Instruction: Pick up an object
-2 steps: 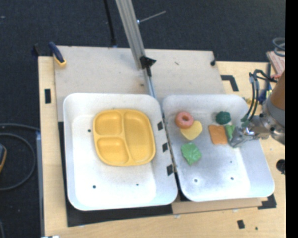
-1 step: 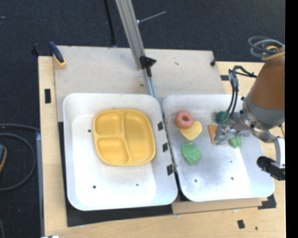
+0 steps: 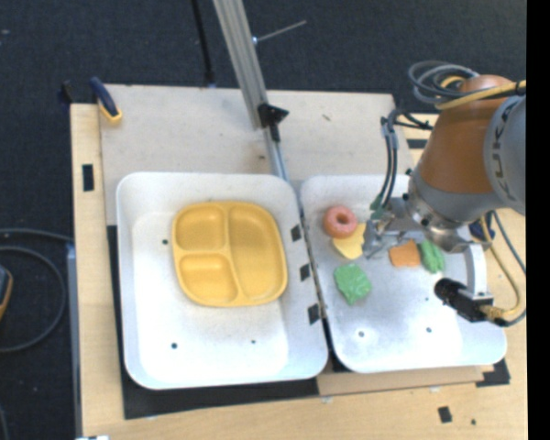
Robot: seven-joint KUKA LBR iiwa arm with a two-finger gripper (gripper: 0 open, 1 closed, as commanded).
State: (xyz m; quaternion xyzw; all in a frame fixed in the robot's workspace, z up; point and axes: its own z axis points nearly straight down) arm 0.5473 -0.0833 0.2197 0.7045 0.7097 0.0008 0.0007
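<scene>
From my remote seat, I see the gripper [image 3: 378,242] low in the right bin [image 3: 394,342], right of centre frame, beside a yellow piece [image 3: 350,245]; I cannot tell its jaw state. Near it lie a pink doughnut [image 3: 340,220], green lump [image 3: 353,283] and orange block [image 3: 404,256]. A yellow divided tray [image 3: 229,251] fills the left bin [image 3: 156,337].

Right bin [image 3: 394,337]: pink donut [image 3: 340,220] at upper left, yellow piece [image 3: 350,244] touching just below it, green lump [image 3: 353,284] lower, orange block [image 3: 405,256] beside small green piece [image 3: 432,257] at right.
</scene>
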